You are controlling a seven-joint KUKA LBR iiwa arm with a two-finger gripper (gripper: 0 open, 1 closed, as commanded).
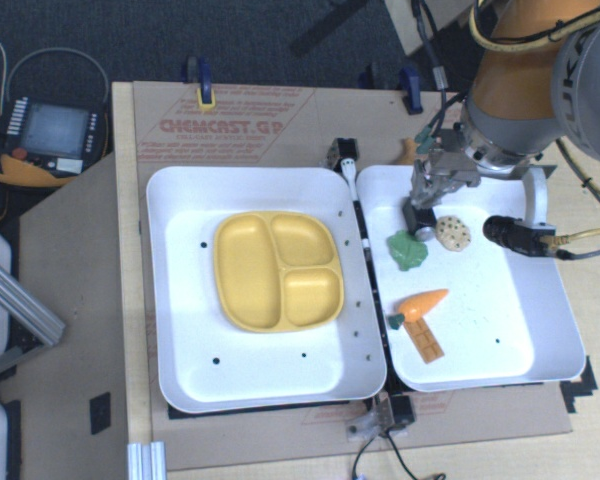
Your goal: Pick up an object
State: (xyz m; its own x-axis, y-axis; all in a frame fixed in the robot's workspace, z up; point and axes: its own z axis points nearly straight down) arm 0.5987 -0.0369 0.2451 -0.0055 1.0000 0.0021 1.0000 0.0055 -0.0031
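Observation:
In the right bin lie a green leafy toy, a speckled round cookie, an orange carrot and a brown waffle-like bar. My gripper hangs over the bin's upper left part, its tip just above the green toy's top edge and left of the cookie. Nothing can be seen held in it. The grey wrist and the orange band rise up to the right behind it.
The left bin holds a yellow divided plate. A black cylinder with a cable juts over the right bin's right side. The ridge between the bins runs just left of the gripper.

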